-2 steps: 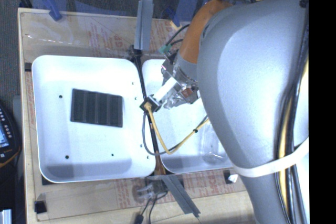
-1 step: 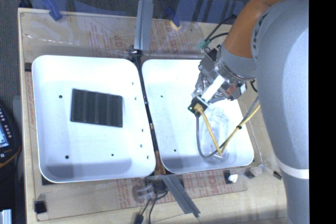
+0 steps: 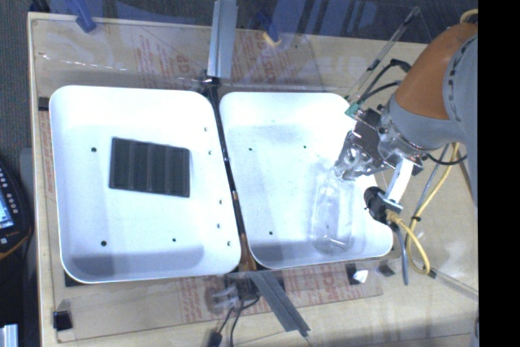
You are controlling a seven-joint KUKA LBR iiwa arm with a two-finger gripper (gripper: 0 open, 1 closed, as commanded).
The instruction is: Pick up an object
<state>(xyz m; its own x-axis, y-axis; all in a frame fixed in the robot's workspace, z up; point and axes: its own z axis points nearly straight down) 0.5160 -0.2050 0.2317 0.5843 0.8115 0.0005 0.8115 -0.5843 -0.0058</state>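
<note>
Seen from above the bench, the grey arm reaches in from the right and hangs its gripper over the right bin, close to that bin's right wall. Directly below it lies a clear bottle, hard to make out against the white floor, lengthwise toward the bin's near right corner. The gripper sits at the bottle's upper end, but whether it touches or grasps the bottle cannot be told, and neither can the state of its jaws. The left bin holds a dark ribbed rectangle, flat near its middle and well apart from the arm.

The step in hand looks like the approach or the grasp itself on the bottle; nothing is lifted clear yet. The next move likely calls for a firm pinch across the bottle's narrow end, then a straight rise. Room is tight: the bin's right wall and near rim lie just beside the bottle, and cables trail at the gripper's side. Open floor lies to the left, toward the divider between the bins.
</note>
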